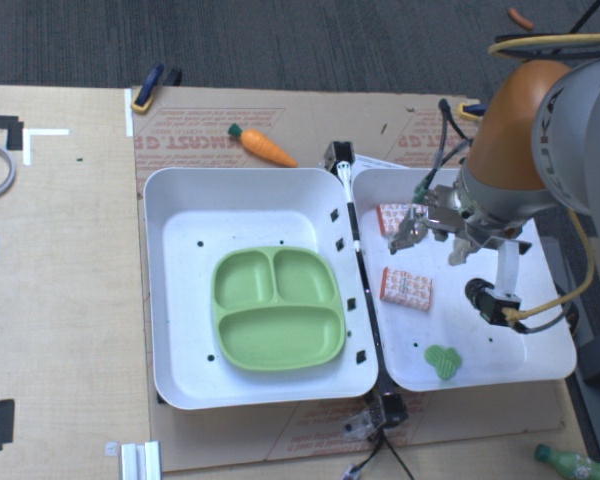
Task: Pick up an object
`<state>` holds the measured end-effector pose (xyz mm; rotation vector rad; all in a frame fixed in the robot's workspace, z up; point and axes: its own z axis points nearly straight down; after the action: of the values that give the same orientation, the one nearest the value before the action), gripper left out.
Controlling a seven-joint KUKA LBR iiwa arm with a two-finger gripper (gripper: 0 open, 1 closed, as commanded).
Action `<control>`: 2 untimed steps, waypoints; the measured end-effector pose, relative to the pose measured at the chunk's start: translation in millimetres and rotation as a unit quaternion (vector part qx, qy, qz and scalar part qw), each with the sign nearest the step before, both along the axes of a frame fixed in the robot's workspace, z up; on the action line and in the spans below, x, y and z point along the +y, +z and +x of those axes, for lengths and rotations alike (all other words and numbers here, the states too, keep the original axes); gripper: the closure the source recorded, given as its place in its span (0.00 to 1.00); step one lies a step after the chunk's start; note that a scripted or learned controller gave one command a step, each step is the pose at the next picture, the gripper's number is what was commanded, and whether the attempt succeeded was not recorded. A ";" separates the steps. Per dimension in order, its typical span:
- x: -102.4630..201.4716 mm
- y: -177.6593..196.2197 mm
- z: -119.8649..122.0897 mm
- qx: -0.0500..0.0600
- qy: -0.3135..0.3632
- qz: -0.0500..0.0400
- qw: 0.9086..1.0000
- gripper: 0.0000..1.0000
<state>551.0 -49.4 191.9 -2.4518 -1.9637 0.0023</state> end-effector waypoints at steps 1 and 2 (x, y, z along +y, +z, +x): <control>33.8 -0.1 61.9 0.000 0.061 0.000 0.998 0.00; 19.7 0.1 58.1 0.000 0.158 0.000 0.987 0.00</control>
<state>609.1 -29.7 192.0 -2.1098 -2.3272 0.0028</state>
